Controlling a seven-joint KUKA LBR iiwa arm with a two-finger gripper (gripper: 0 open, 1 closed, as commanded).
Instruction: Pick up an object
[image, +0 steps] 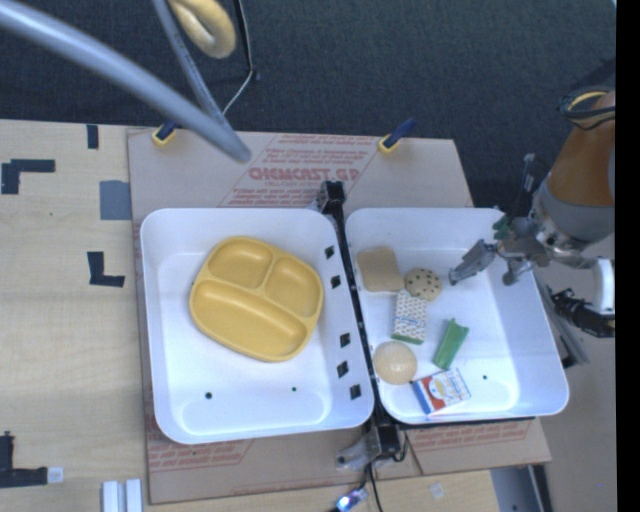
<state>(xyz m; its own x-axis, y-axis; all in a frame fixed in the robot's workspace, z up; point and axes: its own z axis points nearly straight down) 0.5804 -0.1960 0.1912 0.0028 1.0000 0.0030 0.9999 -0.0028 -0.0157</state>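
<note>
While the gripper (478, 264) hangs over the right bin (520, 395), nothing sits between its spread fingers.

Below it lie a cookie (422, 283), tan sponge (379, 268), green block (450, 344), round ball (395, 362) and small carton (441, 390); a yellow divided plate (257, 297) fills the left bin (165, 390).

A yellow divided tray (257, 297) lies in the left bin (170, 400). The right bin (520, 395) holds a tan square (379, 268), a speckled cookie (423, 283), a patterned packet (410, 317), a green bar (450, 344), a cream ball (395, 362) and a red-and-blue card (441, 389). The gripper (468, 268) hangs over the right bin's far right part, nothing between its jaws.
</note>
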